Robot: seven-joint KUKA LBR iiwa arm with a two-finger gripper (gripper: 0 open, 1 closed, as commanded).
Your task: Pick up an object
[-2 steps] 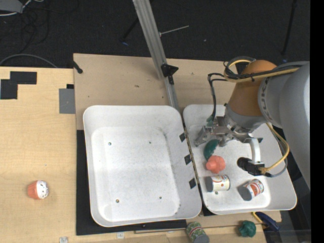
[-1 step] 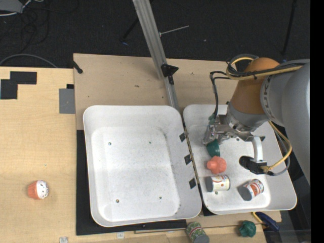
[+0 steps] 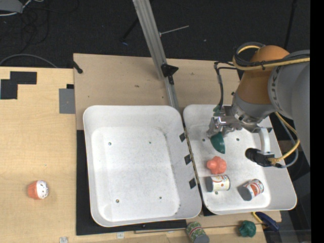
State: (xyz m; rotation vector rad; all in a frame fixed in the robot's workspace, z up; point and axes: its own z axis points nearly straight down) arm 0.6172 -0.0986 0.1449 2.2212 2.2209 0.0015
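The dark teal object (image 3: 219, 144) hangs right under the gripper (image 3: 218, 129), in the upper left part of the right-hand bin (image 3: 283, 199). Its top seems tucked up between the fingers, so I'd say the claw is pinched narrow on it, though whether its bottom is touching the bin floor I can't tell.

If that is a grip, the sensible thing is a slow, straight lift, keeping the squeeze steady; the thing looks soft and tapered, so I'd guess it could slip out with a jerk.

From the teal piece, the red-orange lumpy toy (image 3: 216, 164) sits near at six o'clock. The small cream can (image 3: 219, 183) lies further on at six, and the red-and-white can (image 3: 251, 189) at about four o'clock. The left bin (image 3: 91, 116) lies off at nine o'clock.
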